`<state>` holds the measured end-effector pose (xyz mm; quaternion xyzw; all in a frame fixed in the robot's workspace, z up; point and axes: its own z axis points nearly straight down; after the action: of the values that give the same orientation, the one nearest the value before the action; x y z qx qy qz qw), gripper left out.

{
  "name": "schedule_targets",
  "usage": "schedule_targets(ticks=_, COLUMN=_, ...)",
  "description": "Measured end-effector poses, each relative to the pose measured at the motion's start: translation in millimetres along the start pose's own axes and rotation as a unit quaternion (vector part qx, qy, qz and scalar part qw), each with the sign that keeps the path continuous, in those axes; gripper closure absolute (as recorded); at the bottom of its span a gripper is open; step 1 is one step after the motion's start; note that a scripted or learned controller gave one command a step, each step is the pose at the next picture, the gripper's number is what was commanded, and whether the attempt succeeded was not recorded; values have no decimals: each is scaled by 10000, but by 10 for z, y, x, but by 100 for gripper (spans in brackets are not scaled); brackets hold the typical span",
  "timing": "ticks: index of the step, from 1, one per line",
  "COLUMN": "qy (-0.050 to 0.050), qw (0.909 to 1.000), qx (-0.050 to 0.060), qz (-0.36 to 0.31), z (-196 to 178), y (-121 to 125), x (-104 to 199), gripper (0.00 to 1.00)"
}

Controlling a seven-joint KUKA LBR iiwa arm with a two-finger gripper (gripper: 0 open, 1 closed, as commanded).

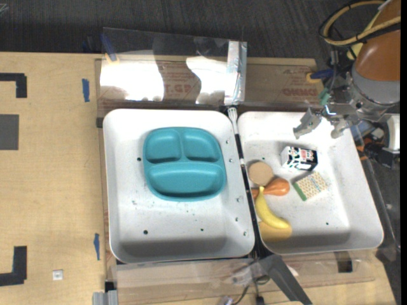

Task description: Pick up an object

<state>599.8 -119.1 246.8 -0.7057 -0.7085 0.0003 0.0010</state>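
Note:
My gripper (323,124) hangs over the back of the right bin (356,227), its two grey fingers spread apart with nothing between them. Just below it lies a small black-and-white carton (299,157). A green patterned sponge (311,185) rests to the carton's lower right. Along the bin's left side sit a tan round piece (259,171), an orange carrot-like toy (276,187) and a yellow banana (269,217).
The left bin (121,221) carries a teal divided plate (184,162). A clear plastic sheet and cardboard (191,75) stand behind the bins. Cables (350,24) and the arm's orange band (381,59) fill the upper right.

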Motion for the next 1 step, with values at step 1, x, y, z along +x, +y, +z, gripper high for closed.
schedule_targets(ticks=1, qy=3, qw=10000, qx=24, qz=91, z=1098, y=-458, x=281, gripper=0)
